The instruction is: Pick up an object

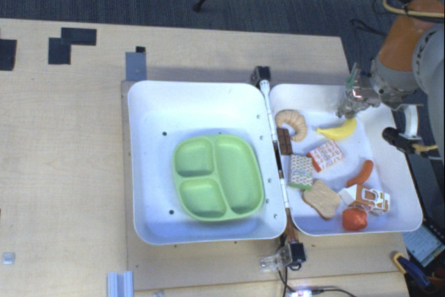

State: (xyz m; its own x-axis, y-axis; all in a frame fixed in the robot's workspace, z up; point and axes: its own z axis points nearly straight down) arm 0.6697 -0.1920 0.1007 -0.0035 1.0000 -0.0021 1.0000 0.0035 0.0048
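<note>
The right bin (pixel 403 219) holds a pile of toy food. A yellow banana (pixel 338 129) lies at the back, with a croissant (pixel 293 122) to its left. Below them sit a red-and-white carton (pixel 325 156), a checkered packet (pixel 301 171), a slice of toast (pixel 322 199), an orange sausage (pixel 361 172), a red tomato (pixel 354 219) and a small orange-and-white box (pixel 374 200). My gripper (pixel 350 106) hangs over the bin's far right corner, just above the banana's right end. Nothing shows between its fingers.
The left bin (pixel 149 149) carries a green divided plate (pixel 218 177). A brown bar (pixel 284 140) lies against the wall between the bins. The grey arm (pixel 410 59) with its orange band comes in from the right. Black marks and small clamps sit on the bench around the bins.
</note>
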